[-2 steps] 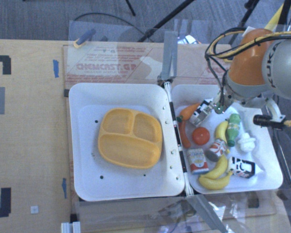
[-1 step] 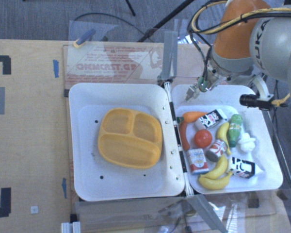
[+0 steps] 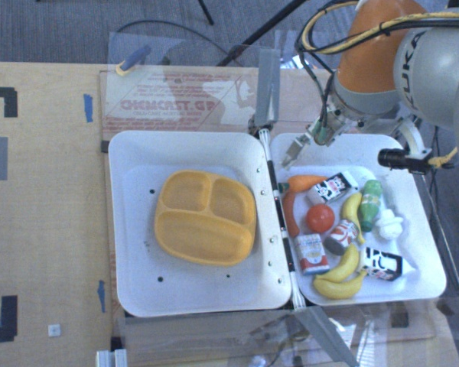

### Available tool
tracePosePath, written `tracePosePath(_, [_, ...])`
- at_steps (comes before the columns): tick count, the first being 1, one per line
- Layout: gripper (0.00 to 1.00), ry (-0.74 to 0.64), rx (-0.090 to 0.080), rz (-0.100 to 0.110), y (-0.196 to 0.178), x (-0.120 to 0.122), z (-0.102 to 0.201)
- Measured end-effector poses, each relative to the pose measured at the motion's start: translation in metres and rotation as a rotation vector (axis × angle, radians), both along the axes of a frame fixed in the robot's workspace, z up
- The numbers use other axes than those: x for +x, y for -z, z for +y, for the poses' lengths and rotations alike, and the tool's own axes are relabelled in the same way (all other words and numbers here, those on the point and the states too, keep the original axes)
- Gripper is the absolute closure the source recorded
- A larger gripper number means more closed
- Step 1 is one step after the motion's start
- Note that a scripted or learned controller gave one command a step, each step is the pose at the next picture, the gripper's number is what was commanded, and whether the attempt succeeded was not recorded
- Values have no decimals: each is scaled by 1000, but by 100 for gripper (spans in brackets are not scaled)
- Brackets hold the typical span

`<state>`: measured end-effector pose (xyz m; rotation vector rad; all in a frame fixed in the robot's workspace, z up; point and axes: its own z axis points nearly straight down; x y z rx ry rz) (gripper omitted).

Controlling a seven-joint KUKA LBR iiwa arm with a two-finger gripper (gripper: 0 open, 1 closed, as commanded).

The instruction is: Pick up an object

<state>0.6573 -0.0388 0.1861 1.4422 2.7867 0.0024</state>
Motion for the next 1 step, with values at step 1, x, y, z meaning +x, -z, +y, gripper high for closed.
tracePosePath(1, [0,-110,0,2,52,-15,-59])
